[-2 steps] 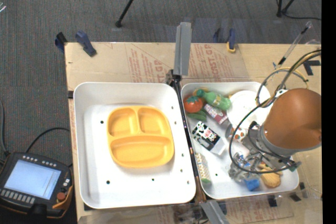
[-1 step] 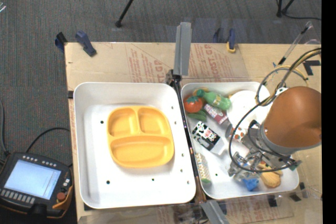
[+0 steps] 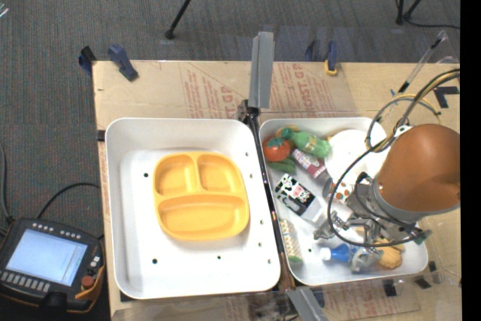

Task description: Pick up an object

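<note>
Camera view: two white bins side by side on a cardboard-topped bench. Left bin (image 3: pixel 128 162) has a yellow divided tray (image 3: pixel 201 195) lying flat near its middle, long axis running 9 to 3 o'clock, its single big compartment toward 6.

Right bin (image 3: pixel 421 255) carries the clutter. At its 11 o'clock corner, a red tomato toy (image 3: pixel 276 149) touching a green bottle (image 3: pixel 310 143) whose long axis runs roughly 10 to 4. Just below, a black-and-white cow-print box (image 3: pixel 294 193), tilted, long axis about 10 to 4. Along the bin's left wall toward 6, a thin tube-like item (image 3: pixel 288 240), long axis near 12 to 6. A white round plate-like piece (image 3: pixel 349 146) sits toward 12.

Arm comes in from 3 o'clock; the orange band (image 3: pixel 418 168) covers the bin's 3 o'clock part. Gripper (image 3: pixel 359 233) is low in the bin at its 5 o'clock area, over a blue-and-white object (image 3: pixel 340 253) and a tan lumpy item (image 3: pixel 390 258). Fingers sit in wire clutter; can't tell how far apart they are or whether anything is gripped.

Teach pendant (image 3: pixel 46 259) on the floor at 8 o'clock.
</note>
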Tool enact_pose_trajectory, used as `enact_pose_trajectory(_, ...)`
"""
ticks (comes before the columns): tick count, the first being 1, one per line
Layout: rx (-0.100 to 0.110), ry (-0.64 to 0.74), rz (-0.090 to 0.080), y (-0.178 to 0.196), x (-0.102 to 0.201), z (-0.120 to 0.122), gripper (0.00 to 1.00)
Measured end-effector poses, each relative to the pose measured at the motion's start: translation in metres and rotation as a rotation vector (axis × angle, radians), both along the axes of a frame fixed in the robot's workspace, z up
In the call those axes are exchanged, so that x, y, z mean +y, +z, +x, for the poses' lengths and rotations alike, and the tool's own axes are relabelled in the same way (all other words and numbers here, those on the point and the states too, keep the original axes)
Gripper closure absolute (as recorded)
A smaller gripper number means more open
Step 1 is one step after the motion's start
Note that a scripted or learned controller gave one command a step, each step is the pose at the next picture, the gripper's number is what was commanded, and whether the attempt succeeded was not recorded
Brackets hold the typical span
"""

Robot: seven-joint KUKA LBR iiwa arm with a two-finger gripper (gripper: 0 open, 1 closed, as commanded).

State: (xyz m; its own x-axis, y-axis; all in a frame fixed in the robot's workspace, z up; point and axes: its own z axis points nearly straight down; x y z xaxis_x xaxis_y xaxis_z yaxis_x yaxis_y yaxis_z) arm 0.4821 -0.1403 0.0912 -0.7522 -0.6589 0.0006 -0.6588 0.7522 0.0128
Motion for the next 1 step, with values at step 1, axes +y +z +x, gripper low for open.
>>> enact_pose_trajectory(1,-0.005,0.041,-0.006,-0.0060,0.0482,0.0074,0.00)
